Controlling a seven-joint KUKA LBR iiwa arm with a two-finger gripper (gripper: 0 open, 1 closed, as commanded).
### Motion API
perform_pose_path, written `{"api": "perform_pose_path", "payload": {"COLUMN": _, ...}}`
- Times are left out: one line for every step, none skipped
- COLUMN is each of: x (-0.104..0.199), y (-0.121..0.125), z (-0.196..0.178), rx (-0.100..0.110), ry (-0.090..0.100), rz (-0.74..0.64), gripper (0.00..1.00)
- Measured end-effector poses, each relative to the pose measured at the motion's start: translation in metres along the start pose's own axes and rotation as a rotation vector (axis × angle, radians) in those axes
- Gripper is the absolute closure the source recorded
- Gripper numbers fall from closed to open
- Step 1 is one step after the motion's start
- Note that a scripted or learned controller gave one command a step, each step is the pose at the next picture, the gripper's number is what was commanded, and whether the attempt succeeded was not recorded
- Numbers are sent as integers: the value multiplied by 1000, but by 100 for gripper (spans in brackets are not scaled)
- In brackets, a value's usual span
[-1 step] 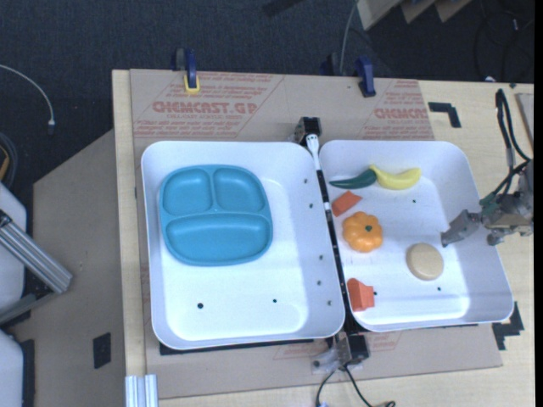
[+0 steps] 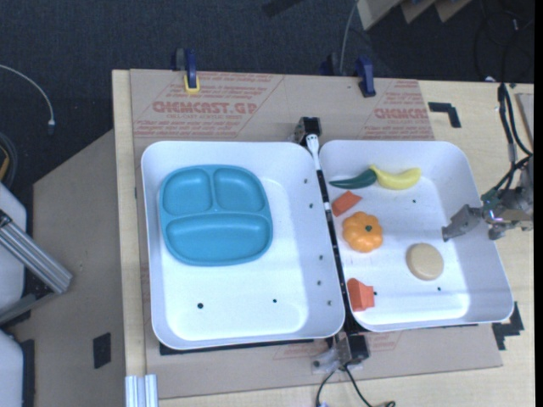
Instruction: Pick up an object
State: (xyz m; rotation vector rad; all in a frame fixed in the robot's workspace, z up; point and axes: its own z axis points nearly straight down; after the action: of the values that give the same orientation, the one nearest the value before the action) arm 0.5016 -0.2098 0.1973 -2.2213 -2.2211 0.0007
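Two shallow white bins sit side by side on the bench, the left bin [image 2: 170, 312] and the right bin [image 2: 475, 303]. One blue divided plate [image 2: 217, 214] with three compartments lies in the left bin, toward its upper left part.

Six small things lie in the right bin: one yellow banana [image 2: 397, 177] near the top, one green pepper [image 2: 354, 179] touching the banana's left end, one orange wedge [image 2: 345, 202] just below the pepper, one orange pumpkin [image 2: 362, 231] near the bin's left side, one red block [image 2: 361, 294] at the lower left, and one cream round piece [image 2: 425, 261] to the right of the pumpkin and well apart from it.

One gripper [image 2: 462, 222] reaches in over the right bin's right edge, above and to the right of the cream round piece. Nothing shows between its fingers, and whether they are apart or together cannot be told at this size.
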Motion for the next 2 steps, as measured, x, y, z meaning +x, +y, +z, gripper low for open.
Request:
{"api": "perform_pose_path", "payload": {"x": 11, "y": -3, "z": 55, "rx": 6, "ry": 3, "rz": -1, "gripper": 0}}
{"api": "perform_pose_path", "payload": {"x": 12, "y": -4, "z": 108, "rx": 5, "ry": 3, "rz": 0, "gripper": 0}}
